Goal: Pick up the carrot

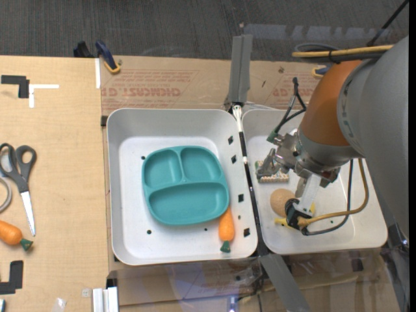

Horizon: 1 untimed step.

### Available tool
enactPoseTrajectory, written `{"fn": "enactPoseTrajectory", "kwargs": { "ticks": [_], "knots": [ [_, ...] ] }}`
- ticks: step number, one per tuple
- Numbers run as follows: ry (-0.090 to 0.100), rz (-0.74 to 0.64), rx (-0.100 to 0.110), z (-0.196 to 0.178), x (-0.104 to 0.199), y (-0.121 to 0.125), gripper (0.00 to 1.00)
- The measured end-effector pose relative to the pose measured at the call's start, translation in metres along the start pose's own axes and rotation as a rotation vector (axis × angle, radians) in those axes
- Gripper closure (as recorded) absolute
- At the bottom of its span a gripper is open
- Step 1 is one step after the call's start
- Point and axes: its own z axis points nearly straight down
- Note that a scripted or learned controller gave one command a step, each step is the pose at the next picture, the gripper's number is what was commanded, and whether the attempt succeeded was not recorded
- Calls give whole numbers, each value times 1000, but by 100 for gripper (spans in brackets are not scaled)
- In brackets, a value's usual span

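Note:
An orange carrot [225, 228] with a green stub lies in the left bin [123, 194], against its right wall near the front corner, just off the teal plate's edge. A second orange carrot [9, 233] lies on the wooden bench at the far left, outside the bins. My gripper [273, 164] hangs over the left part of the right bin [364, 236], across the bin divider from the first carrot and further back. Nothing shows in its grasp.
A teal divided plate [185, 185] fills the middle of the left bin. A tan egg-shaped thing [281, 201] lies in the right bin just in front of the gripper. Scissors [19, 174] lie on the bench at the left.

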Motion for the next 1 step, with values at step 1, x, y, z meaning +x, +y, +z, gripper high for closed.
{"fn": "enactPoseTrajectory", "kwargs": {
  "ticks": [1],
  "knots": [
    [0,416,1,0,-26,6,0]
  ]
}}
